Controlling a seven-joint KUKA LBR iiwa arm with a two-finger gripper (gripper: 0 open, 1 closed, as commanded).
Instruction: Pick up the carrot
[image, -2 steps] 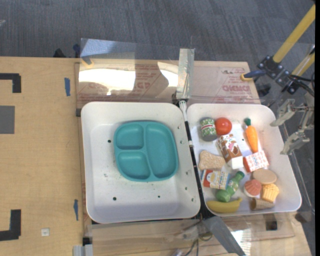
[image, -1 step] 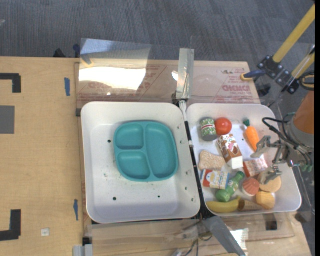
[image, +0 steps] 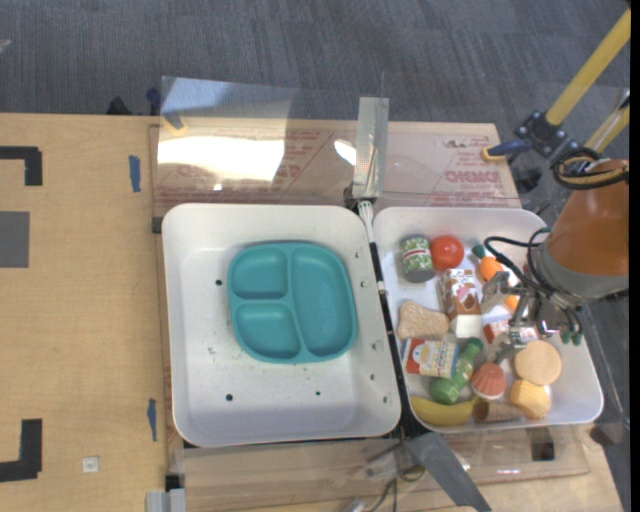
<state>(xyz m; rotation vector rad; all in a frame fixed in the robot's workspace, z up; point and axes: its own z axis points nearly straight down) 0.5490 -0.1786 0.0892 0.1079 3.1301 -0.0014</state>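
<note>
Left bin (image: 190, 400): white, shallow, on the bench's left half; a few dark specks on its floor.
Teal plate (image: 292, 300): in the middle of the left bin, three compartments, nothing in them.
Divider (image: 378, 300): dark strip where the two bins meet, running front to back.
Right bin (image: 590, 395): white, crowded with toy food from back to front.
Green can (image: 416, 256): at the back left of the right bin, upright.
Tomato (image: 447, 250): red, round, just right of the green can.
Bread slice (image: 423, 321): tan, on the bin's left side, below the can.
Small cartons (image: 461, 292): printed packs stacked between bread and claw.
Banana (image: 441, 410): yellow, along the front rim.
Carrot (image: 488, 268): orange, small, at the back of the right bin, right of the tomato, up and left of the claw, near it but apart; a black cable crosses close by.
Claw (image: 522, 322): low over the right bin's middle right, among the packs; spread or pressed together, cannot tell; nothing visibly pinched.
Biscuit (image: 538, 362): round, pale tan, just in front of the claw.
Orange band (image: 598, 235): wide, on the arm above the claw, covering the bin's back right corner.
</note>
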